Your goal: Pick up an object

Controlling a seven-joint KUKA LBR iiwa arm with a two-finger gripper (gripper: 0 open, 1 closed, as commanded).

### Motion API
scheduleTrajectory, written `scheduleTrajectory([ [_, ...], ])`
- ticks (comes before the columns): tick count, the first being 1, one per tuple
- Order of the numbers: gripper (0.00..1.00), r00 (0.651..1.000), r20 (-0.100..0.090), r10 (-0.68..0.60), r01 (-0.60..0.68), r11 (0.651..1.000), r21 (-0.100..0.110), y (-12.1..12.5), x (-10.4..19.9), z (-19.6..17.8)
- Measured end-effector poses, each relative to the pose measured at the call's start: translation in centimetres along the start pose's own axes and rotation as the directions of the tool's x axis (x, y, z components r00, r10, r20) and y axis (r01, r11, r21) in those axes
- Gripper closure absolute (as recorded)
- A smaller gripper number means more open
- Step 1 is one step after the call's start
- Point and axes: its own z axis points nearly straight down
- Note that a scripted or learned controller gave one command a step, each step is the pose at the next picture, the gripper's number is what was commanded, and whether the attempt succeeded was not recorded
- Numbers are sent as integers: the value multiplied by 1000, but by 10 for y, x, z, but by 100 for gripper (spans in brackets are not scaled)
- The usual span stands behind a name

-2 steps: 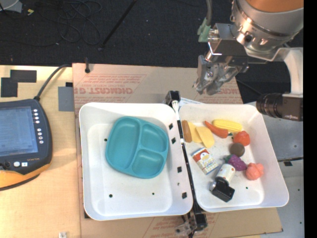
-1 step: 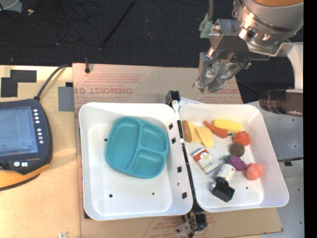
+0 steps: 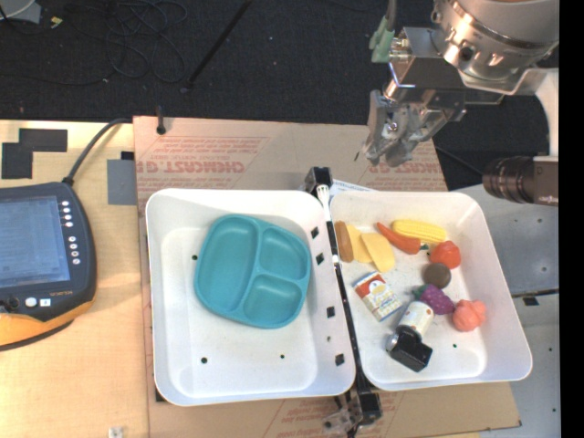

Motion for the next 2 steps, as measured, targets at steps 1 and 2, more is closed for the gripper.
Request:
scheduleTrajectory([
  [1, 100, 1000, 1, -3, 3, 1000, 6, 0, 1, -9],
  [2, 100, 1000, 2, -7, 7, 1000, 11, 1, 2, -18],
])
